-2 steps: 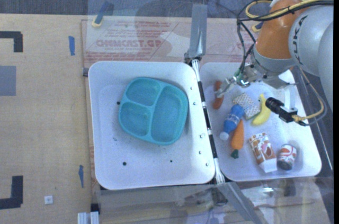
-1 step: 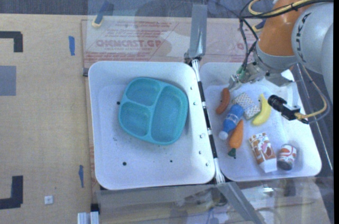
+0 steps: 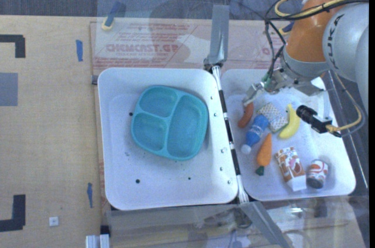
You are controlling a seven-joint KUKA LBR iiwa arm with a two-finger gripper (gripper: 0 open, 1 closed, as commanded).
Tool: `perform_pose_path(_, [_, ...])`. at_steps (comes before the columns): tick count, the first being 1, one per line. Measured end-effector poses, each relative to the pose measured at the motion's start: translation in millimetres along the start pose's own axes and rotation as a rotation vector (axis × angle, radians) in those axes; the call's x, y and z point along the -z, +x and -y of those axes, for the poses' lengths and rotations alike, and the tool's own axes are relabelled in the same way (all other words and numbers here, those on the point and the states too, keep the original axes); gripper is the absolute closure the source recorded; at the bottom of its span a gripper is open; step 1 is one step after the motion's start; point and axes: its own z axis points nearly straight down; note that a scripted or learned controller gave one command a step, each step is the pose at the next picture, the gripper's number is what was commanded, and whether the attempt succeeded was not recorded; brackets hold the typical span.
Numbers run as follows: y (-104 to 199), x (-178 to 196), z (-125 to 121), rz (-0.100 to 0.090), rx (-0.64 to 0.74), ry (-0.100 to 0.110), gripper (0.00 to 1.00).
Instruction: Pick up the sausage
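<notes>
Highest toward the lens, our grey arm [image 3: 345, 30] carried its jaws [image 3: 258, 90] over the right bin [image 3: 340, 182]; we could not tell whether they stood apart. Just below-left of them lay the sausage [image 3: 246, 114], long axis running steeply, slanting toward the jaws.

The tool [image 3: 253, 94] sits right above the sausage [image 3: 246, 115] in the right bin [image 3: 340, 182], maybe touching its top end.
</notes>
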Motion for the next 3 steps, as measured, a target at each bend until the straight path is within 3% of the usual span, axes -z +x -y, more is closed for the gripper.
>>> perform_pose_path(1, [10, -23, 19, -0.011, -0.049, 0.023, 0.0])
perform_pose_path(2, [8, -11, 17, -0.01, -0.052, 0.017, 1.0])
perform_pose_path(3, [67, 102, -17, -0.01, -0.158, 0.028, 1.0])
